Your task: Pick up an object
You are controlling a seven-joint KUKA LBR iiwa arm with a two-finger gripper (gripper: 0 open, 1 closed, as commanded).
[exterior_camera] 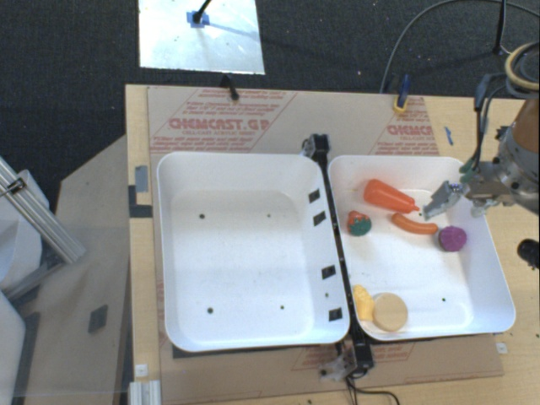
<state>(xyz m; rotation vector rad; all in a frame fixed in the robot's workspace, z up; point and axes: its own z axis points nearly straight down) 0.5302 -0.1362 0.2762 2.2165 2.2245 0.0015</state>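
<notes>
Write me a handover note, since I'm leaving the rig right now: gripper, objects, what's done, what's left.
Gripper: above the right bin, near its far right side; nothing visibly held, finger state unclear.
Objects, all in the right bin: orange carrot, orange sausage just below the gripper, purple piece, small red-and-green piece, yellow piece beside a tan disc at the near edge.
Done: nothing lifted yet.
Left: grasp and lift one object; the sausage looks nearest.
</notes>
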